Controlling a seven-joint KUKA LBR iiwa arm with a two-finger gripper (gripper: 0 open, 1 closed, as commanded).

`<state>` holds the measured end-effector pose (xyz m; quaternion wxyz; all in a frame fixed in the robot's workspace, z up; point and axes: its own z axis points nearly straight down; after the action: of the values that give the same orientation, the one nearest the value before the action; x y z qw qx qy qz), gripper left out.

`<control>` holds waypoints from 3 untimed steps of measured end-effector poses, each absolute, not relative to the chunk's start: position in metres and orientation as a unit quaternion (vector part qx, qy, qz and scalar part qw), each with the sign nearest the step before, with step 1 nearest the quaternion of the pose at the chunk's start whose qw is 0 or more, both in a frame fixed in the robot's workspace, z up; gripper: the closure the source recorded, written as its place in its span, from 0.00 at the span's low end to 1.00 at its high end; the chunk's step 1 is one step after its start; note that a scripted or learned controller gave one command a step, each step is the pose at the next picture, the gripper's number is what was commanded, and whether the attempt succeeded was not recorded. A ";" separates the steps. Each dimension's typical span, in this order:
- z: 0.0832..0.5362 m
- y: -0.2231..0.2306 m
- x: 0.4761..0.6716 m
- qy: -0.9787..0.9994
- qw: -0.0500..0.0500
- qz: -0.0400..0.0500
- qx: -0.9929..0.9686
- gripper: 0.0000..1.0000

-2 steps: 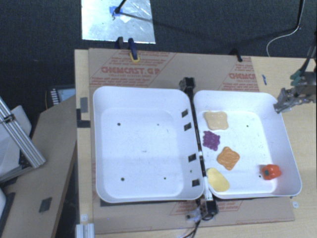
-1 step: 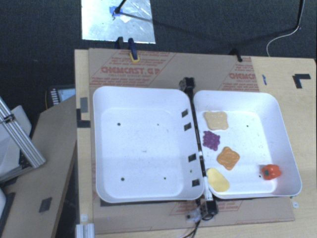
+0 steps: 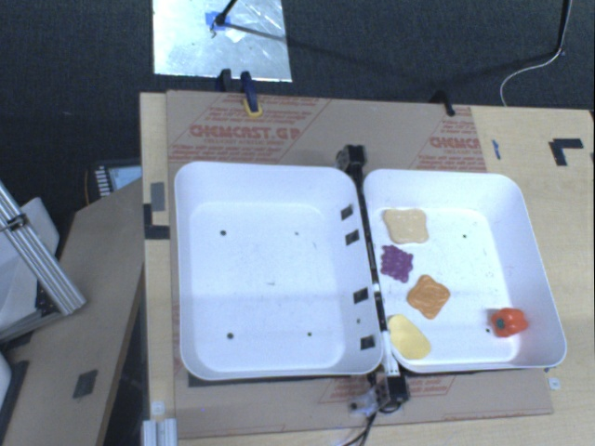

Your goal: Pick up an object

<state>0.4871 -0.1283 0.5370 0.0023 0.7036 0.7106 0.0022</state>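
Observation:
The right bin (image 3: 521,214) holds several small objects. A pale beige flat piece (image 3: 406,225) lies near its upper left. Below it sits a purple grape-like cluster (image 3: 397,263). An orange-brown piece (image 3: 429,296) rests toward the middle. A yellow rounded piece (image 3: 409,337) lies by the bin's lower left wall. A red-orange pepper-like object (image 3: 508,321) sits near the lower right corner.
The left bin (image 3: 195,249) sits beside the right one, joined by a black-clipped divider (image 3: 367,268). Both rest on a cardboard sheet (image 3: 279,128). A shiny metal plate (image 3: 221,26) lies on the dark floor behind. An aluminium frame (image 3: 37,258) stands at left.

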 end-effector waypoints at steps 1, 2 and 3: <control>0.420 -0.052 0.496 0.712 -0.004 -0.002 0.703 1.00; 0.480 0.010 0.487 0.711 0.002 0.004 0.703 1.00; 0.538 0.079 0.487 0.711 0.002 0.004 0.703 1.00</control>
<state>0.4866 0.0794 0.5384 0.0020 0.7031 0.7110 0.0042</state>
